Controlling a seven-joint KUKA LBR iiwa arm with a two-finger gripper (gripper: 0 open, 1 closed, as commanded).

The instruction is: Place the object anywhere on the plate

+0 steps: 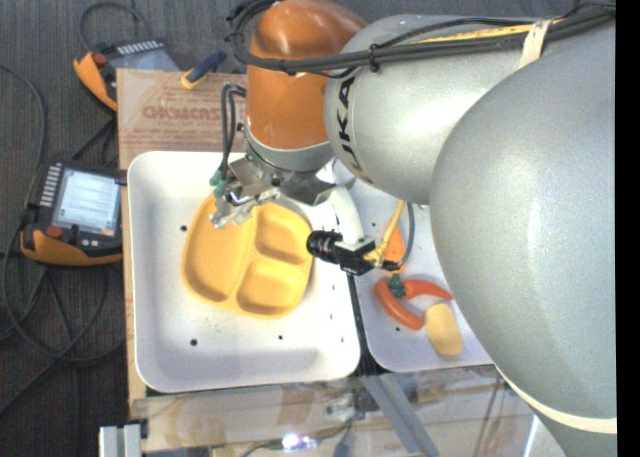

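Observation:
A yellow divided plate lies in the left white bin, a little left of the bin's middle. My gripper hangs over the plate's upper left compartment, low and close to its surface. The grey wrist and the orange band above it cover most of the gripper. A small green bit shows at the gripper's left side; I cannot tell whether it is a held object or part of the tool. In the right bin lie a red pepper, a pale yellow potato-like piece and an orange carrot.
The big grey arm covers the right bin's upper part and the view's right half. A black cable plug juts over the plate's right edge. Beyond the bins lie a cardboard box and a teach pendant.

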